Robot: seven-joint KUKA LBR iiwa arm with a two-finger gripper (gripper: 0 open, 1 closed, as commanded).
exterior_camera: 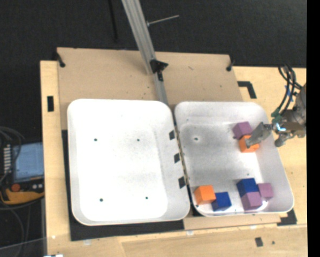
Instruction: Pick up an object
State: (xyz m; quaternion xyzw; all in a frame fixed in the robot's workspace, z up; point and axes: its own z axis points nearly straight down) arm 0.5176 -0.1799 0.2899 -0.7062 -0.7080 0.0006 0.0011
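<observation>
While the gripper [267, 134] hangs over the right bin's [219, 159] right edge, its two fingers stand apart and nothing sits between them. One finger [258, 133] reaches in just above an orange block [249, 145], touching or nearly so; I can't tell which. A purple block [242, 129] sits right against that orange one on its far side. Down along the near edge there's a cluster: another orange block [205, 194] touching a blue block [222, 201], then a bigger blue block [247, 187] with a purple block [251, 199] in front and a paler purple one [265, 190] by the right corner. The left bin [122, 159] lies beside it, white with a few dark dots. Both rest on a pale wooden bench [144, 74] with black brackets. A metal rail [141, 31] slants up from the bench's far edge over dark floor. Left of the bench, a blue-screened box [27, 161] sits among cables [5, 197].
</observation>
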